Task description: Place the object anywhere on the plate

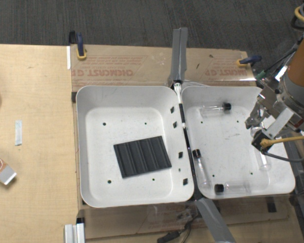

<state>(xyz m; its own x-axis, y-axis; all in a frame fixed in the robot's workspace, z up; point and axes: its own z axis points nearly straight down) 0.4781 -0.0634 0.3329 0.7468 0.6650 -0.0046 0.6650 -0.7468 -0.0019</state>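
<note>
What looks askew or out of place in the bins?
The dark ribbed plate lies slightly rotated in the left bin. Clear black-capped tubes lie scattered along the walls of the right bin. Nothing looks spilled or damaged.

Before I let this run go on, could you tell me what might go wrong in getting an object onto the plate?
1. The clear tube is nearly see-through against the white right bin, so a grasp may miss it.
2. The second tube lies close to that bin's near wall, leaving the gripper little room.
3. A round tube might roll off the ribbed dark plate in the left bin.
</note>
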